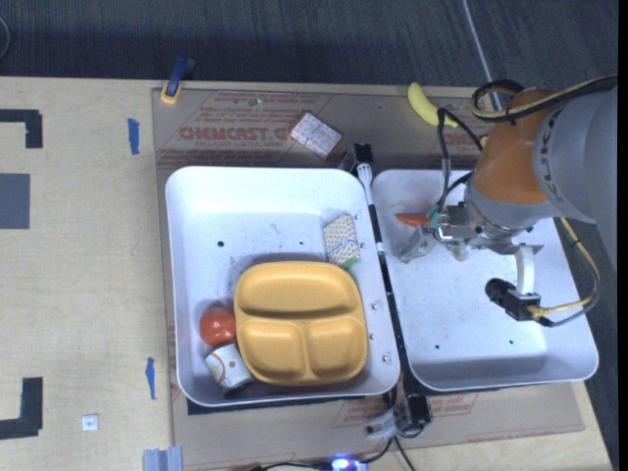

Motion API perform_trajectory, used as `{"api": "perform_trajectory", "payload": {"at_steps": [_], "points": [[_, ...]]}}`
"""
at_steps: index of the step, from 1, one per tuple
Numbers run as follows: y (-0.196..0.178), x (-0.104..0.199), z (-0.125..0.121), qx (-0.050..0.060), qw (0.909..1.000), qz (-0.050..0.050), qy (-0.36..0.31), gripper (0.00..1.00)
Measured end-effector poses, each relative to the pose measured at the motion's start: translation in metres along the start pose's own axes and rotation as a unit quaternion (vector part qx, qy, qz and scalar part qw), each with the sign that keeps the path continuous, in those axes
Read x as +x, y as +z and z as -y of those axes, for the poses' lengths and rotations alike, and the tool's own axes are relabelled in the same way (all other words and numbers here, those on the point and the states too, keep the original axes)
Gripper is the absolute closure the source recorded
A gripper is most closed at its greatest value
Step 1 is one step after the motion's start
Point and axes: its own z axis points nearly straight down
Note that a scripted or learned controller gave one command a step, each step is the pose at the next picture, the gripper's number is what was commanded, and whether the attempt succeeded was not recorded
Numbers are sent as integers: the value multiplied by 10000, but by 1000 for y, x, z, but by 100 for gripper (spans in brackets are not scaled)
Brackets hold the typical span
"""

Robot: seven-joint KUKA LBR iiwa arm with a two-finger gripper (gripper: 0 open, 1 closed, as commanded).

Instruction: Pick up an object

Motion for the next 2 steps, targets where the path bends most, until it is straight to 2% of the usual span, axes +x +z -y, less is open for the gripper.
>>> {"api": "perform_trajectory", "payload": {"at_steps": [1, 2], "points": [[0, 1, -36, -16, 10000, 7, 1, 0], [-10, 1, -37, -34, 10000, 11, 1, 100]]}}
